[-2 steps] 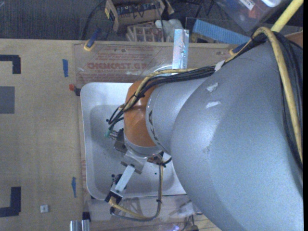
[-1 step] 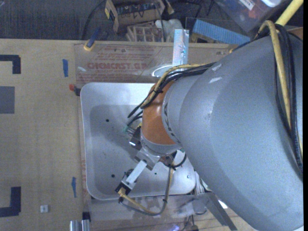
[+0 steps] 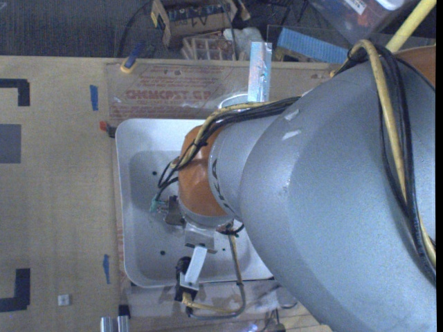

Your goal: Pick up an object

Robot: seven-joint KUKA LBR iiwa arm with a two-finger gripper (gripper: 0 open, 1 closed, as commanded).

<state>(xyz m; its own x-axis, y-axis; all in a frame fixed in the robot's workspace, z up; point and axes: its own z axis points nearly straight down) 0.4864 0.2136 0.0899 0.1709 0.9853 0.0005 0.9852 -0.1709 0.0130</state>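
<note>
Grey arm over white bin, no legible writing

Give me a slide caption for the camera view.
KUKA arm reaching down into a white bin, its orange band above the wrist.

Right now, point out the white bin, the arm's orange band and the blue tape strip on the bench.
white bin [image 3: 142, 185], camera view, bare floor near its left wall
orange band [image 3: 197, 185], camera view, its left curve
blue tape strip [image 3: 93, 97], camera view, its middle

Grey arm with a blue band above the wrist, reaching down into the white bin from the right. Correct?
Not quite: the band is orange, not blue, as the camera view shows. The rest stands: the grey arm reaches from the right down into the white bin.
</note>
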